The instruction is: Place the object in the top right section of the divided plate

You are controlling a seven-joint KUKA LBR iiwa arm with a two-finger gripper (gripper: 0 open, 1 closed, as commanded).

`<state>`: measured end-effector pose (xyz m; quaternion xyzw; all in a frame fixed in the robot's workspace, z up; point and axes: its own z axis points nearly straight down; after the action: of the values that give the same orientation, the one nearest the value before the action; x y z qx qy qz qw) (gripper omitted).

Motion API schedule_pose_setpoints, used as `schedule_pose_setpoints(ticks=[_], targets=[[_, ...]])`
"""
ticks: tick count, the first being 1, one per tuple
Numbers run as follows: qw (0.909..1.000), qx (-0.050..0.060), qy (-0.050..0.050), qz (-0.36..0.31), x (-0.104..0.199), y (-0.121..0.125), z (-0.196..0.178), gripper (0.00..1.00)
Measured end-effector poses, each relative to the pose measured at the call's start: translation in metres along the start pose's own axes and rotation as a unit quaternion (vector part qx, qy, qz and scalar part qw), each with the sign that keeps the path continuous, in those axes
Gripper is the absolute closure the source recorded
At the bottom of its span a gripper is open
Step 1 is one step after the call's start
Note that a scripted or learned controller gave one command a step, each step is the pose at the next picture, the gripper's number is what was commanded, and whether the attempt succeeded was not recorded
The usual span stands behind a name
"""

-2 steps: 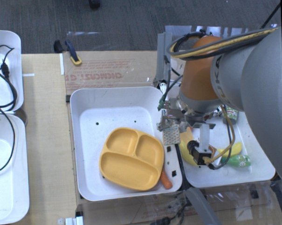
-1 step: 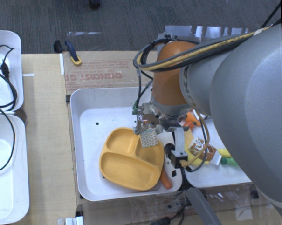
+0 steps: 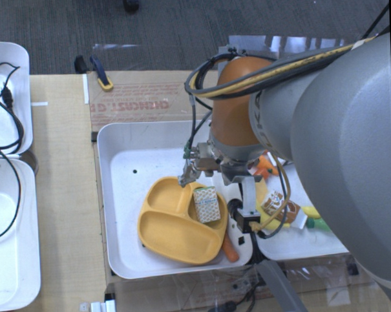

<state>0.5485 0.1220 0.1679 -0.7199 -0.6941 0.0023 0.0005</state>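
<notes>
Big grey arm link [image 3: 350,145] fills the right side, nearest the lens, slanting in from the right edge; its orange band [image 3: 235,108] sits above the wrist, with black and yellow cables [image 3: 269,68] looped over the top. Wrist points down over the seam between the two bins, gripper [image 3: 212,171] hanging just above the plate's upper right rim. Can't tell whether the claw is open or closed, the tips are lost against the wrist hardware; nothing seen between them. Task object, a small carton [image 3: 207,204] with a pale patterned wrapper, sits in the yellow divided plate [image 3: 169,231], in the right-hand section near the upper right, just below the gripper and apart from it. Carton looks upright or slightly tilted, long axis running roughly top to bottom in the view, top edge toward the gripper; print too small to read. Plate lies in the lower middle of the left white bin [image 3: 119,188], its long section toward the bottom left. An orange carrot-like piece [image 3: 230,251] lies just off the plate's lower right rim against the bin wall. Right bin [image 3: 296,248] holds a jumble partly under the arm: a banana [image 3: 276,216], an orange bit [image 3: 266,165], a green piece [image 3: 320,224]. Cardboard sheet [image 3: 141,104] lies behind the bins with a blue-and-yellow tool [image 3: 101,73] on it.
</notes>
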Motion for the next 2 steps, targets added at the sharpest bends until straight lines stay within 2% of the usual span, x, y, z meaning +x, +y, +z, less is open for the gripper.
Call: schedule_pose_setpoints(ticks=[1,2], targets=[[1.0,-0.001,0.0,0.002,-0.0408,0.0277,-0.22,0.0],[1.0,0.001,-0.002,0.0,-0.0401,0.0283,-0.2268,1.0]])
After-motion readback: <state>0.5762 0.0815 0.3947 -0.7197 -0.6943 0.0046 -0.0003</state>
